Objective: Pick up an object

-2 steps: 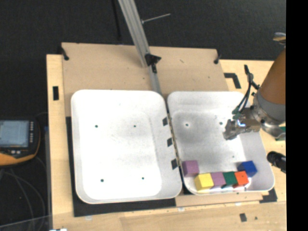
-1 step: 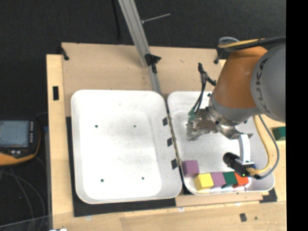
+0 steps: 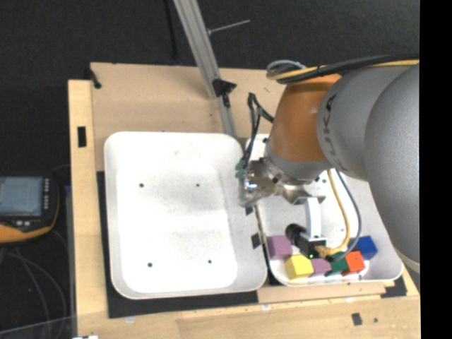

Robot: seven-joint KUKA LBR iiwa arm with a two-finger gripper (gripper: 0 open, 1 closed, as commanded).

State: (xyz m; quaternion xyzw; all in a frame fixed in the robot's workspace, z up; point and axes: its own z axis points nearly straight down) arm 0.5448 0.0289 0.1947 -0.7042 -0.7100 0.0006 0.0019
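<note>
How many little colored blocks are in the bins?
6, all clustered at the near end of the right bin: purple block, yellow block, smaller purple block, green block, orange block, blue block. The arm may hide more.

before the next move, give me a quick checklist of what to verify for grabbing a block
1. Blocks available: ok. The purple block, yellow block, orange block and blue block lie at the near end of the right bin.
2. Arm above the right bin: ok.
3. Room around each block: not ok; they sit packed close together.
4. Something already held: cannot tell; the arm covers that spot.
5. Left bin free as a drop spot: ok.
</note>
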